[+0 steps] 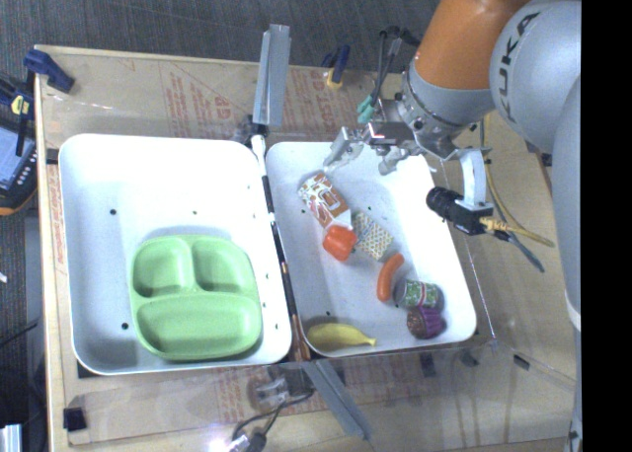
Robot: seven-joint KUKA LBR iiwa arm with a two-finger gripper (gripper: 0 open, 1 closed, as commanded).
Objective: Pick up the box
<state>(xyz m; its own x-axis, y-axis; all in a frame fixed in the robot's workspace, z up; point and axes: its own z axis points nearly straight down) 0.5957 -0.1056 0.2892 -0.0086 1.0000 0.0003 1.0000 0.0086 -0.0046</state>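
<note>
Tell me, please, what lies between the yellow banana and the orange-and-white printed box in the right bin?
In the camera view, bare white bin floor separates the yellow banana from the orange-and-white printed box; a small orange-red piece sits against the box's near end.

Both white bins point(99, 243) look like smooth matt plastic; the green tray point(196, 297) is glossy plastic, the bench point(148, 95) bare wood.

Two white bins point(89, 159) are seen. One green divided tray point(195, 298), two boxes point(324, 199), one banana point(339, 335), one carrot point(389, 276), one orange pepper point(339, 242) and two small round items point(426, 320) are counted.
</note>
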